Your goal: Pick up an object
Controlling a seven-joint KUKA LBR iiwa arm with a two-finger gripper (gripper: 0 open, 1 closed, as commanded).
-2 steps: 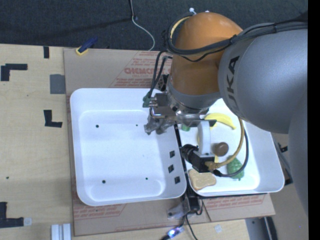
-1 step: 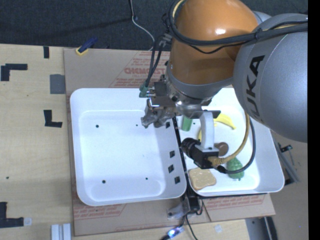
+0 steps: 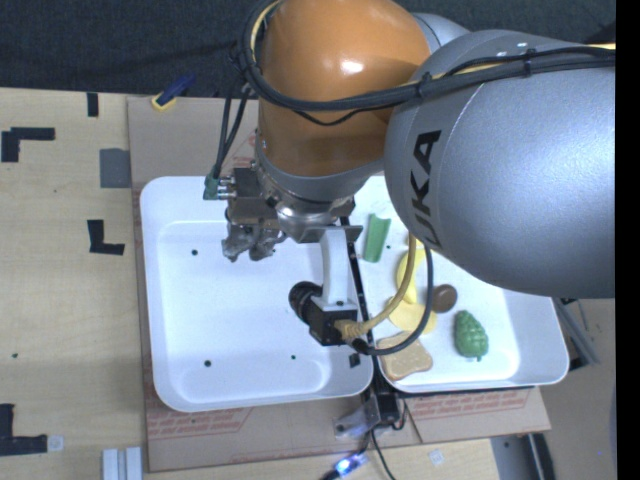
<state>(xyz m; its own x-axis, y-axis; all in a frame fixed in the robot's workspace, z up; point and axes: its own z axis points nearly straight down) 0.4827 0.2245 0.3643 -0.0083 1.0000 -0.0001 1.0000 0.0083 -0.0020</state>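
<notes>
My gripper hangs over the far part of the left bin, close to its floor, and nothing shows between or under it. The loose objects lie in the right bin: a green block at the back, a yellow banana-like piece, a small brown round thing, a bumpy green fruit-like piece and a tan slice at the front near the divider. The arm's bulk hides much of the right bin's far side.
The grey and orange arm covers the upper right of the view. Both bins sit on a cardboard sheet on the wooden bench. A blue and yellow item lies at the cardboard's far edge.
</notes>
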